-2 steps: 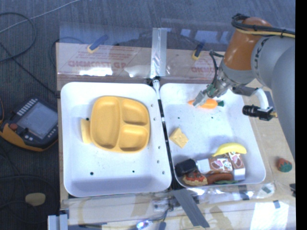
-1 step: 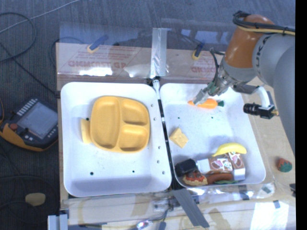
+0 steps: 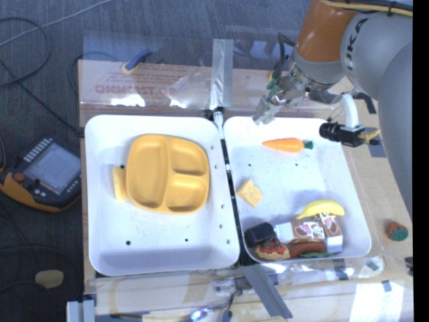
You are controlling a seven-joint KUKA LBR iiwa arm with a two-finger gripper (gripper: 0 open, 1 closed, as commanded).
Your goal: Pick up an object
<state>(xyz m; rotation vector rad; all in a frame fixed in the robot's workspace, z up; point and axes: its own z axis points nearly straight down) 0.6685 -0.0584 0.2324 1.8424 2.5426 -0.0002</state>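
My gripper (image 3: 263,115) hangs over the back-left corner of the right bin (image 3: 348,180), with nothing visibly held in it. An orange carrot (image 3: 284,144) lies just to its right near the bin's back wall. A yellow cheese wedge (image 3: 250,193) sits near the bin's left wall. At the front of this bin are a yellow banana (image 3: 322,208), a meat-printed box (image 3: 314,231), a black item (image 3: 259,234), a pizza slice (image 3: 271,249) and a sausage (image 3: 306,248).
The left bin (image 3: 107,247) holds a yellow divided tray (image 3: 167,173) with a pale yellow piece (image 3: 118,183) at its left side. A handheld pendant (image 3: 43,173) lies on the floor at left. A red toy (image 3: 397,230) sits outside the right bin.
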